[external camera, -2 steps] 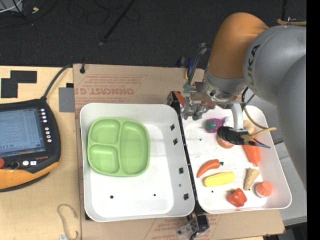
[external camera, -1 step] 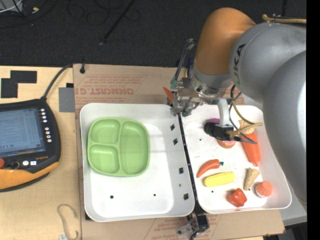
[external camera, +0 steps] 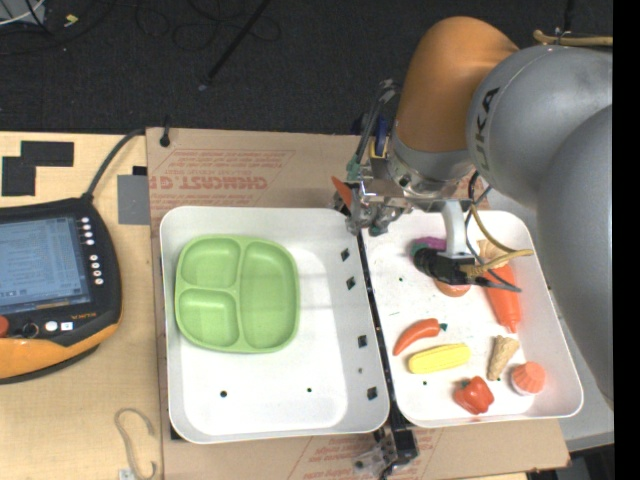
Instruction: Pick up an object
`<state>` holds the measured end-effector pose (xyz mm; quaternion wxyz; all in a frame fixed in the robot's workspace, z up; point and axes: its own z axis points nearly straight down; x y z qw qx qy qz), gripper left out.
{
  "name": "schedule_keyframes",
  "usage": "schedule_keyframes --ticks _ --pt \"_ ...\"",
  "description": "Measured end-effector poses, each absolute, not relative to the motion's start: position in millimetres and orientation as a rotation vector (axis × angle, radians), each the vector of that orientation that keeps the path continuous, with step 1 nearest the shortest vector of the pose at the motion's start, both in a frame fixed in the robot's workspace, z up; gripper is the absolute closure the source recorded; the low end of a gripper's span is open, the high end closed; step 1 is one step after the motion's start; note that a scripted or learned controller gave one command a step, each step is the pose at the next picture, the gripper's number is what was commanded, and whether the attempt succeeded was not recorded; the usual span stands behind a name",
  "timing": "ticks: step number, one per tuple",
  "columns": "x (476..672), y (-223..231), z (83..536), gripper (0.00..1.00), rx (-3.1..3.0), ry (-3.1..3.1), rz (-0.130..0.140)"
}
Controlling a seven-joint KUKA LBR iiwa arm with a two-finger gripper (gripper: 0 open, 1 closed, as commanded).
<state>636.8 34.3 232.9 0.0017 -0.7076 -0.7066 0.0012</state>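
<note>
Claw (external camera: 368, 213), grip state unreadable, hangs well beyond the yellow toy (external camera: 438, 358); it should centre over that toy before descending.

Two bins sit side by side on the worktop (external camera: 90, 398). The left bin (external camera: 270, 388) holds a divided plate (external camera: 238, 296) in its left half. In the right bin (external camera: 545, 333), a chilli (external camera: 415, 335) lies just behind a corn cob (external camera: 438, 358), and a bell pepper (external camera: 474, 395) lies in front of both, near the front rim. Right of the corn cob lies a cone (external camera: 500, 356), with a carrot (external camera: 505, 306) behind it. A control tablet (external camera: 50, 288) lies left of the bins. The gripper (external camera: 372, 216) hangs over the rear of the divide between them.
</note>
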Motion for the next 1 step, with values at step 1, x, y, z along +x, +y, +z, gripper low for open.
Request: schedule_keyframes --ticks 1 --pt "649.0 36.5 228.7 1.0 -2.215 -2.226 0.001"
